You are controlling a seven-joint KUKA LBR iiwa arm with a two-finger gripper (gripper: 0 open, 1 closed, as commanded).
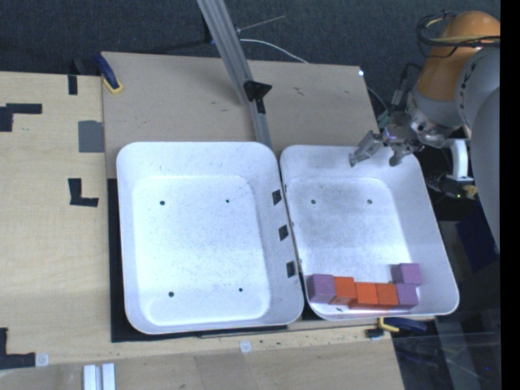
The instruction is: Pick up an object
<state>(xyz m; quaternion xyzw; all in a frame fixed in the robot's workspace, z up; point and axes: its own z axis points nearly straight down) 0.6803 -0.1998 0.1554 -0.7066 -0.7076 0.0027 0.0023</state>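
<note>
Overhead, my bench (187, 96) spreads out as a pale wooden board, and on it sit two shallow white bins side by side. My left bin (130, 218) takes up the middle of the view; its floor is bare apart from faint speckles and four small dark dots. My right bin (431, 218) touches it along their shared edge, where three little dark tabs sit in a row. A grey metal rail (227, 43) slants down from the top of the view and ends at a black clamp just behind the point where the bins meet.

My arm (455, 55) comes in from the right, grey with its orange band showing at the top corner. My pincer (377, 154) hangs over the far rim of the right bin, near its back right corner. Its two fingers (359, 154) are spread apart, with nothing between them.

What I might pick lies well away from my pincer, at the opposite, near end of the same bin. A cluster of blocks (366, 289) is pressed against the front wall: a purple block (322, 286) at the left end, orange blocks (367, 293) in the middle, and more purple ones at the right, one stacked a little farther back. They touch one another in a tight row. My pincer touches none of them.
</note>
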